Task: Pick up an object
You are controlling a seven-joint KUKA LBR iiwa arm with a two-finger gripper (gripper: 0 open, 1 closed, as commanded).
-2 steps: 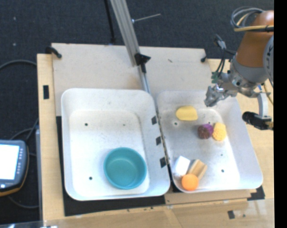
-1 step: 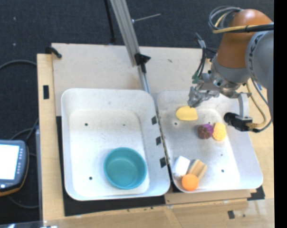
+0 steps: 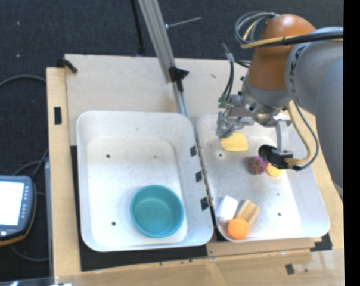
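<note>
My table [image 3: 117, 85] carries two white bins side by side. The left bin [image 3: 108, 136] holds a teal bowl [image 3: 157, 210] near its front. My claw [image 3: 227, 126] hangs over the back of the right bin [image 3: 299, 207], just above a pale yellow piece [image 3: 235, 142]; how it stands I cannot tell. Nearby lie a purple lump [image 3: 256, 164], a white block [image 3: 227, 207], a tan block [image 3: 248, 210] and an orange ball [image 3: 238, 228].
</note>
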